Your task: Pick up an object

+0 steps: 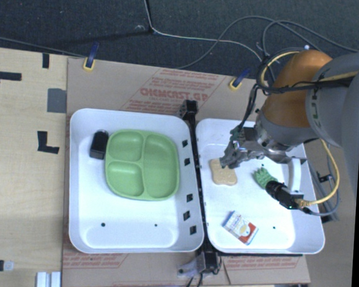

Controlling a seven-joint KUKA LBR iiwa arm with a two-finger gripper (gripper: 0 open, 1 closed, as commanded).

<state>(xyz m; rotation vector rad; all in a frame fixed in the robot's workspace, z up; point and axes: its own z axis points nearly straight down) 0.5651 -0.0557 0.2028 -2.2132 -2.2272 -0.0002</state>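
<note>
A flat tan cookie (223,174) lies in my right bin (307,241), the fingers (232,159) just above its upper edge, their spread hidden from me, so I'd lower straight and squeeze gently; nearby sit a glossy packet (240,228) and a bumpy green toy (262,177).

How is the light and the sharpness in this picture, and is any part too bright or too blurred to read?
In the camera view, the light is even and soft; the two white bins are bright, nearly washed out, with faint shadows; the green divided plastic plate reads clearly; the small red-and-white printed packet is too blurred to read; the end effector looks dark and soft above the tan flat biscuit-shaped piece.
</note>
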